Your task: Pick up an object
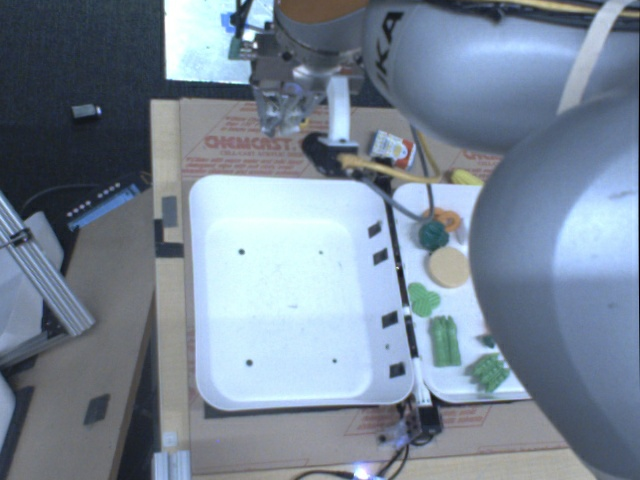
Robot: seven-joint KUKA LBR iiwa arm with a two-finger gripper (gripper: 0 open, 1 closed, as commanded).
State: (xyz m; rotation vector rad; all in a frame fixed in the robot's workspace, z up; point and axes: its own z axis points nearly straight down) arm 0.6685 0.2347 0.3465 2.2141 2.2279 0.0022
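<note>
Small toys lie in the right bin (455, 393): a teal ball (433, 235), a tan disc (449, 267), a green leaf shape (423, 300), a green block (444, 340) and a green cluster (489, 371). None is lifted. The left bin (215, 298) sits beside it on the table (120, 298). The gripper (283, 116) hangs beyond the left bin's far edge, well apart from the toys; whether its fingers are spread cannot be told. The pick seems not yet begun; next it must travel right and descend over one toy.
</note>
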